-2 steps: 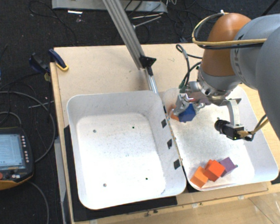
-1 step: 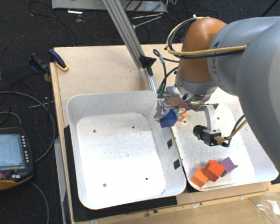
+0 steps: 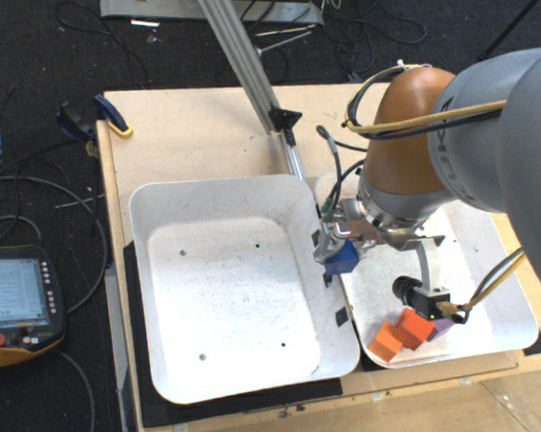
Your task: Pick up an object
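Observation:
My gripper (image 3: 335, 250) hangs over the left edge of the right bin (image 3: 503, 332), close to the rim shared with the left bin (image 3: 158, 210). A small blue block (image 3: 342, 259) sits between its fingertips, and the fingers are shut on it. At the front of the right bin lie an orange block (image 3: 399, 333) and, touching its right side, a small purple piece (image 3: 440, 328). The arm's grey and orange body hides much of the right bin's back half.
A small black piece (image 3: 341, 315) lies on the rim between the two bins. A slanted metal pole (image 3: 244, 63) reaches the back of the bench by the bins. A clamp (image 3: 104, 116) sits at the bench's back left corner.

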Controlling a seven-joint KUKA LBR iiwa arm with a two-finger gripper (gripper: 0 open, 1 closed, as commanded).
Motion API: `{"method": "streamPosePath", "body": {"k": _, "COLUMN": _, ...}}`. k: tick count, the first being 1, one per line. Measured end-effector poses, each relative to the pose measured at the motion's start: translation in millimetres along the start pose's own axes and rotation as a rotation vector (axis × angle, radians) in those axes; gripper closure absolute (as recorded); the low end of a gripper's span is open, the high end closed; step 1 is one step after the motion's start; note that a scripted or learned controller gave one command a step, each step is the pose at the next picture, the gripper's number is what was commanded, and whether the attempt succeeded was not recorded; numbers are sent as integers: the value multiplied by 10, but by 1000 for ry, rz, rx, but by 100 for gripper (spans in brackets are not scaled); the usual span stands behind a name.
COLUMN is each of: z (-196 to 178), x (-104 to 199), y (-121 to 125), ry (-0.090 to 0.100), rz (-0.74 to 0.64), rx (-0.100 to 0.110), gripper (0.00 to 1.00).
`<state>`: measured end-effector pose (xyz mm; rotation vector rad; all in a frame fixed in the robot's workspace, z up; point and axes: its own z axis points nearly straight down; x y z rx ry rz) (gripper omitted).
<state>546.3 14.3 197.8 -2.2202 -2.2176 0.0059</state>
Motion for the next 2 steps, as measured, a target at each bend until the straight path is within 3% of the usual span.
{"method": "streamPosePath", "body": {"k": 1, "z": 32, "x": 53, "y": -61, "ry": 0, "rz": -3, "rx": -3, "gripper": 100}}
{"method": "streamPosePath", "body": {"k": 2, "z": 29, "x": 51, "y": -58, "ry": 0, "rz": -1, "rx": -4, "gripper": 0}}
